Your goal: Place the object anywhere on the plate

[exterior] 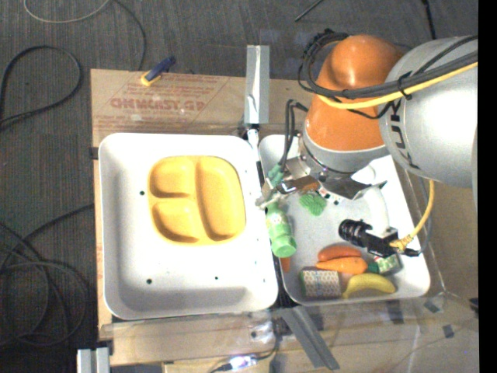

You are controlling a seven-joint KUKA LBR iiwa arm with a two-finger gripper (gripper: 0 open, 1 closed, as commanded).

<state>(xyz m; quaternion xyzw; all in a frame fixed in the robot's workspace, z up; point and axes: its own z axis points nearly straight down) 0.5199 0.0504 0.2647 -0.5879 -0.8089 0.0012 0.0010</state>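
Where bins meet, claw (273, 195) crowds green bottle (279, 234).

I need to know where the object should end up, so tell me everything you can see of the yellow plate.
The yellow plate is a rounded square of glossy plastic, it seems, split by raised ridges into three compartments: two smaller ones on the left and one long one on the right. It lies flat, slightly rotated, in the upper middle of the left white bin. Nothing rests on it or touches it.
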